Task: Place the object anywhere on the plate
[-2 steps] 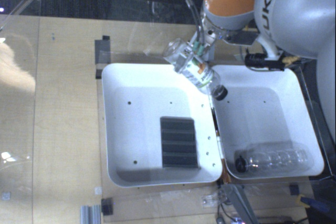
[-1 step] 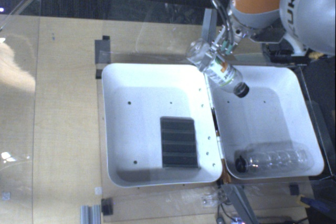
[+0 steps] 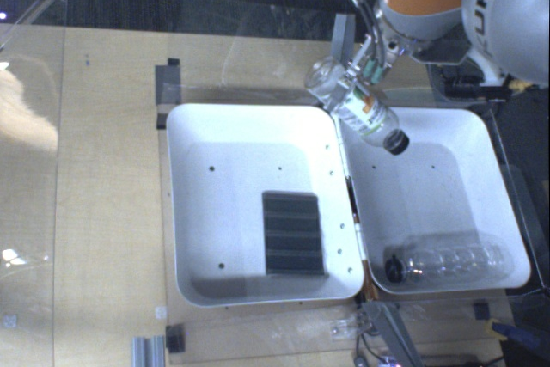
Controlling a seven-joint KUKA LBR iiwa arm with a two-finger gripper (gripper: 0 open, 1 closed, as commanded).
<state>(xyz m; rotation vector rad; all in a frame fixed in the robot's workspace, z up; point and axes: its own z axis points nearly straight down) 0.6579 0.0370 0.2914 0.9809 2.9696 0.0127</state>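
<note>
1. Up near the back edge of the bins, you can see a clear plastic bottle (image 3: pixel 359 109) hanging in the air. It is tilted, with its dark cap pointing down and toward the right bin (image 3: pixel 447 152). It sits over the wall where the two bins meet.

2. Look at the gripper (image 3: pixel 371 69) just above it. It seems to pinch the bottle's upper end, so the jaws look closed on the bottle (the clear plastic makes the exact hold hard for you to see).

3. Now look for the plate. The dark ridged slab (image 3: pixel 292 232) in the left bin (image 3: pixel 215 142) is most likely it. It lies toward the front of that bin, well apart from the bottle.

4. Here is what could go wrong. The bottle is smooth and held near one end, so it may swing or slip out while the arm moves.

5. If it drops now, it could hit the middle wall and roll into either bin.

6. If the arm lets go too high over the slab, the round bottle may bounce or roll off it.

7. Watch the second clear bottle (image 3: pixel 447 264) lying at the front of the right bin. It is not on the slab, so do not count it.
</note>
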